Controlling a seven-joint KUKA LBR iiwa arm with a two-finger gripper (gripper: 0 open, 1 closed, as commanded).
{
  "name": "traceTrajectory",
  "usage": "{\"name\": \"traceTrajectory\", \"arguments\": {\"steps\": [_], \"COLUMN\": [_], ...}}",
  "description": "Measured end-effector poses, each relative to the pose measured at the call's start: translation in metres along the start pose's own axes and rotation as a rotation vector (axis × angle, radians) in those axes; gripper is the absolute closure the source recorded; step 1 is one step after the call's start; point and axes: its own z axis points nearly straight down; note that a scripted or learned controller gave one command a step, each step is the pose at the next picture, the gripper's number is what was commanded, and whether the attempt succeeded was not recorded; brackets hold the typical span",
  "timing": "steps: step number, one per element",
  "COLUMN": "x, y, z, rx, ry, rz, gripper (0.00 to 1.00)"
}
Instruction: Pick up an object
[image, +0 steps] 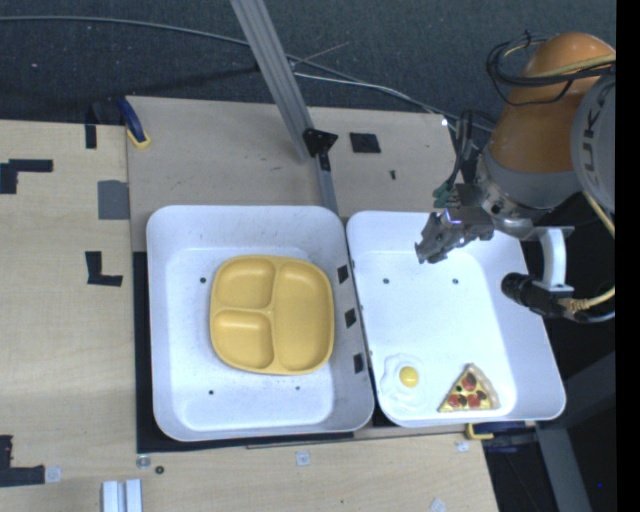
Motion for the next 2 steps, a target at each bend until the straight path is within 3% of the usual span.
{"name": "traceTrajectory", "arguments": {"steps": [2], "x": [0.089], "y": [-0.021], "z": [0.031], "rx": [0.002], "ry": [0.0], "rz": [-0.001], "gripper": [1.0]}}
